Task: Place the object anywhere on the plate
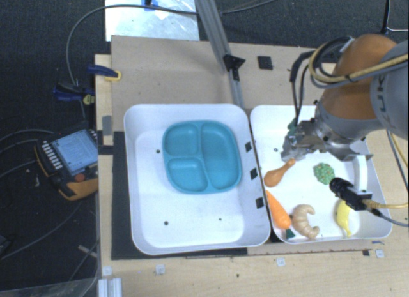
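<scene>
Two shallow white bins were seen side by side on the worktop [160, 66]. In the left bin [144, 225], a blue plate [202, 156] with three compartments was set toward the far side, roughly centred between the bin's left and right walls, with its near edge well apart from the bin's near wall.

In the right bin [268, 120], several toy foods were gathered. A tan drumstick [279, 172] was lying tilted near the bin's left wall, its thin end raised toward the gripper [295, 150]. The gripper was positioned directly over that thin end, and the tip of the drumstick appeared to be taken between the jaws, so they were judged to be clenched on it, though the contact was small and partly hidden by the wrist. An orange carrot [278, 209] was lying along the left wall near the bin's near-left corner. Just beside it, a tan croissant [306, 220] was resting against the near wall. A green broccoli piece [324, 174] was lying near the middle of the bin, and a yellow banana [344, 218] was found toward the near-right corner.

The grey arm [358, 91] was extended in from the right above the right bin.
</scene>
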Robot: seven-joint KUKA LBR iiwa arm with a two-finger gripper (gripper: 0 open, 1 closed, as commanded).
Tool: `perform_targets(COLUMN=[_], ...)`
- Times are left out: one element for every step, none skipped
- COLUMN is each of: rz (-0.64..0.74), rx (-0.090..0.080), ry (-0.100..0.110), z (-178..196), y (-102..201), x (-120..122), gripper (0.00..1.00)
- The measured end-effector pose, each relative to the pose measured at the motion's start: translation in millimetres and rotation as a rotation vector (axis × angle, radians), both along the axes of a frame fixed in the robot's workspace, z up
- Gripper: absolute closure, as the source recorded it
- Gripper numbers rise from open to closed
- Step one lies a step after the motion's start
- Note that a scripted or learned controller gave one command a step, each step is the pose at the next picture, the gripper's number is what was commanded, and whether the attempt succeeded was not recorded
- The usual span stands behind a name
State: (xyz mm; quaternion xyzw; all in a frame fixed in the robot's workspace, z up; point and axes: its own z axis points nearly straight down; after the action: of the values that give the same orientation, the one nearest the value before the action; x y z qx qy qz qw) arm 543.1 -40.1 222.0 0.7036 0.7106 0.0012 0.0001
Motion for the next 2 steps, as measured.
perform_targets(rz=[0.0,0.001], rx=[0.0,0.0], ry=[-0.003,-0.003], z=[12,10], y=[47,100], x=[22,54], gripper=[1.0,1.0])
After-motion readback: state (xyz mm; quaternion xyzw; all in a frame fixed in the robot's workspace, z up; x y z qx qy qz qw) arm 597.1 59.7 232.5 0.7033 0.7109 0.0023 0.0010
